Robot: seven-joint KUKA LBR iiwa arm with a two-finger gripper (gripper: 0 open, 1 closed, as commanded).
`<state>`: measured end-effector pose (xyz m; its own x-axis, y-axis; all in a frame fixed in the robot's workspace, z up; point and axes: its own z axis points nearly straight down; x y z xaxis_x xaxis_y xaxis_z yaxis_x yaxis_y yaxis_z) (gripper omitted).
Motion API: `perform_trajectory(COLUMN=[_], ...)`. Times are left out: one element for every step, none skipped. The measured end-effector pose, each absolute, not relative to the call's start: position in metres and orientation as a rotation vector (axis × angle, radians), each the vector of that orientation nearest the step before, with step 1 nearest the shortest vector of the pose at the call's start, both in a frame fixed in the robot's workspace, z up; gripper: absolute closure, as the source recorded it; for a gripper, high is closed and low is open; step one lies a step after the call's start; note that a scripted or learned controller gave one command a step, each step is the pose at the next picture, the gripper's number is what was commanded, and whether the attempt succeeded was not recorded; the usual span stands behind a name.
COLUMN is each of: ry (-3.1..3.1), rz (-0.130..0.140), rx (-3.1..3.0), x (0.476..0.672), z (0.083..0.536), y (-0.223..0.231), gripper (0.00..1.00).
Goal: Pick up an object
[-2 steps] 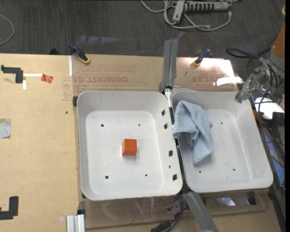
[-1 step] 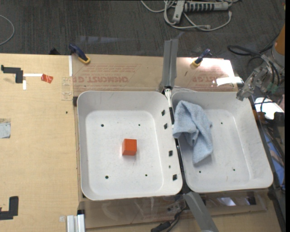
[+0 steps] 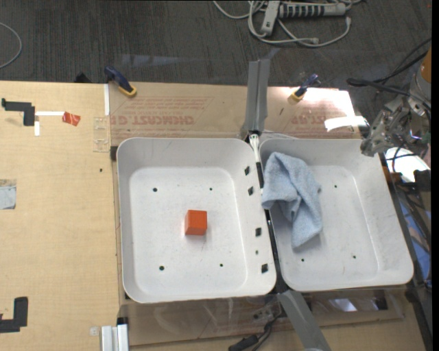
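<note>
A small orange cube (image 3: 196, 222) sits on the floor of the left bin (image 3: 137, 171), a little below its centre. A crumpled light-blue cloth (image 3: 296, 195) lies in the left half of the right bin (image 3: 374, 226), its edge draped against the divider side. My gripper (image 3: 379, 139) hangs at the far right corner of the right bin, over its rim, well away from both the cloth and the cube. Nothing shows in its grasp.
Brown cardboard (image 3: 206, 110) lies behind the bins, held by two clamps (image 3: 121, 80). A wooden bench surface (image 3: 48, 206) stretches to the left. Cables and a power strip (image 3: 302, 10) lie on the dark floor beyond.
</note>
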<state>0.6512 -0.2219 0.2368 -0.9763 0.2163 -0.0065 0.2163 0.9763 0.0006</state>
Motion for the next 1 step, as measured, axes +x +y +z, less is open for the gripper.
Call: perform_trajectory(ry=[3.134], rz=[0.001], rx=[-0.14], x=[0.6319], z=[0.2253], y=[-0.2214], gripper=[1.0])
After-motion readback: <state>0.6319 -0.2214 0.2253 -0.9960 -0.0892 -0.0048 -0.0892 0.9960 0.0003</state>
